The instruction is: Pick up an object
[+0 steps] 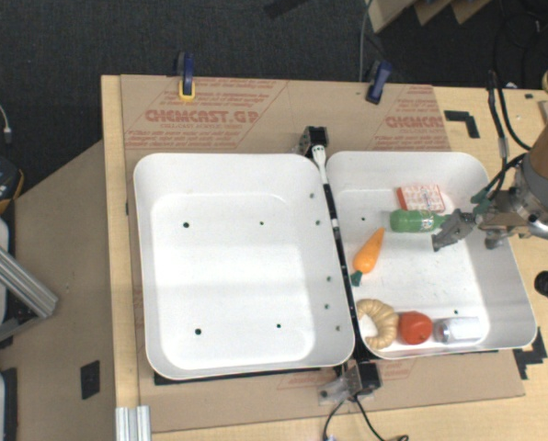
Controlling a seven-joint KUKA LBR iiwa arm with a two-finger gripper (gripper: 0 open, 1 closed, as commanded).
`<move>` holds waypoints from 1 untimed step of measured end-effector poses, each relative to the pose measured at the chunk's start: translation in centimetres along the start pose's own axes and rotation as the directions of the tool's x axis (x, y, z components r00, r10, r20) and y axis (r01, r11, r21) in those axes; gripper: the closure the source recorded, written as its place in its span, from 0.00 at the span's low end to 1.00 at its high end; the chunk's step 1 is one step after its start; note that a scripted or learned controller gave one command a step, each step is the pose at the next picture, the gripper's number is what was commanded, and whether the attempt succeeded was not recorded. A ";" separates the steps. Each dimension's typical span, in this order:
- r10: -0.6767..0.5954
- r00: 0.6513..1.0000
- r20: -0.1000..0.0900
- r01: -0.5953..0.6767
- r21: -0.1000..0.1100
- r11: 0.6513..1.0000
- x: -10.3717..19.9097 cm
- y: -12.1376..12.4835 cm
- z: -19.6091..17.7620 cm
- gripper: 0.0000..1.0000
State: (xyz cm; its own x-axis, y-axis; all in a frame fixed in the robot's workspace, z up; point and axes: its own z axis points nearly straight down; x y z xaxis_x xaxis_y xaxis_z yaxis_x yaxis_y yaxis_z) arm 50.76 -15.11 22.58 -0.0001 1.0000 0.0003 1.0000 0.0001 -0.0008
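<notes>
One green bottle (416, 220), white label, lying flat, right bin (495, 274)

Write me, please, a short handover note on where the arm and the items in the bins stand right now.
Hand: low over the right bin, beside the green bottle; nothing visibly between its fingers, and I cannot tell whether it is open or shut.
Items, all in the right bin: red-and-white box behind the bottle, carrot near the divider, tan ring, red ball and a silver piece along the front edge.
Done: nothing lifted yet.
Left: grasp one item, probably the bottle, and raise it.
</notes>
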 end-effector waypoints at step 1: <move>-0.001 1.000 -0.002 0.001 0.000 1.000 5.7 -1.9 14.5 0.00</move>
State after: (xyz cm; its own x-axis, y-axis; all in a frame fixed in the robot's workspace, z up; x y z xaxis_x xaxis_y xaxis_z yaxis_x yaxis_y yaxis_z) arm 48.85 -9.38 8.06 -0.0012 1.0000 0.0027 1.0000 0.0012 -0.0009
